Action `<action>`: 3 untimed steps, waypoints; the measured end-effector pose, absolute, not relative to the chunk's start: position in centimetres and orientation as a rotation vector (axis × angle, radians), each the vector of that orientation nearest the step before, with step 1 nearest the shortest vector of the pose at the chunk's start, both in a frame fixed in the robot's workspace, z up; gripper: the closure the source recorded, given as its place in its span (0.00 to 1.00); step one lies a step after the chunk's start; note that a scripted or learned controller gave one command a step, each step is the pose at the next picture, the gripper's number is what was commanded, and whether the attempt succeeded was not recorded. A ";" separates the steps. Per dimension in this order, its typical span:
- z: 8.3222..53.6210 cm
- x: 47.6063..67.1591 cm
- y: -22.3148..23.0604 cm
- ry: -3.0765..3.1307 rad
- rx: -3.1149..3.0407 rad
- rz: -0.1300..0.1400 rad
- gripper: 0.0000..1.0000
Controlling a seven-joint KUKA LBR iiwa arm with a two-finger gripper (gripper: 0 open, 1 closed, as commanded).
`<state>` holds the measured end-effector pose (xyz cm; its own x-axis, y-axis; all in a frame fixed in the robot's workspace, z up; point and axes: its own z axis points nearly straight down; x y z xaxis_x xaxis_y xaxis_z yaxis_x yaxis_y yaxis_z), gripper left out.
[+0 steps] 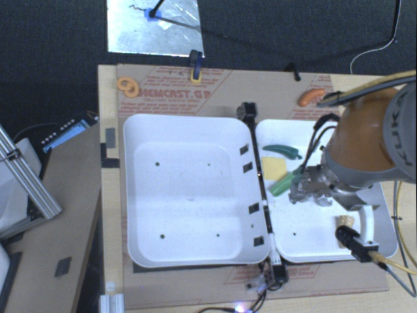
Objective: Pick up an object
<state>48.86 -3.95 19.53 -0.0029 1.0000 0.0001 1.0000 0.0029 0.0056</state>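
The right bin [313, 243] holds three small things near its left wall. A dark green curved piece [281, 151] lies toward the back, and a yellow block [273, 168] sits just in front of it. A lighter green stick [281, 186] lies slanted beside the yellow block. My gripper [301, 191] hangs low over the bin, right at the stick's right end, with the grey and orange arm [365, 135] above it. The stick's right end runs under the gripper and is hidden there.
The left bin [189, 126] stands beside the right one, with a black divider [255, 175] between them. On the cardboard behind lie an orange ring [128, 87], an orange piece [311, 97] and a yellow-blue clamp [195, 67]. A foil sheet [155, 18] lies farther back.
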 end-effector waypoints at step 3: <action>30.5 53.2 13.1 2.235 2.207 0.007 1.00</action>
